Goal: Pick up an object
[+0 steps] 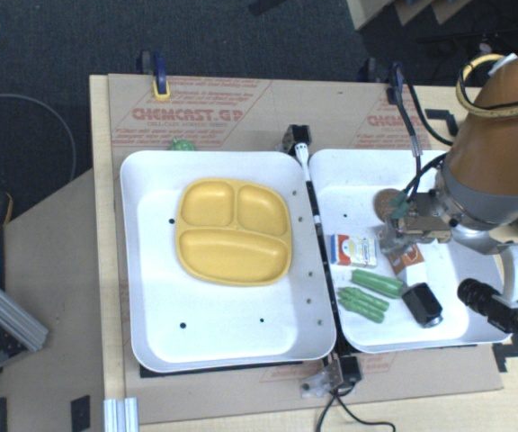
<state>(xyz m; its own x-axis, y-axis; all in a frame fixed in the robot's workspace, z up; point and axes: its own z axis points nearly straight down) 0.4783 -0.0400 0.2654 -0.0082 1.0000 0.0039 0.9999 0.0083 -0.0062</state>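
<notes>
Over the right bin (358, 174), the metal gripper (401, 241) hovers, its closure unclear.

A yellow three-compartment tray (234, 232) lies flat in the left bin. In the right bin lie a small white carton (352, 251), two green pods (368, 293) side by side, a black block (422, 303) and a brown piece (407, 257).

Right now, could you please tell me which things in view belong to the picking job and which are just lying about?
Belonging to the job:
tool
small card packet
green pods
black block
right bin

Just lying about:
yellow divided plate in the left bin
blue clamp
</notes>
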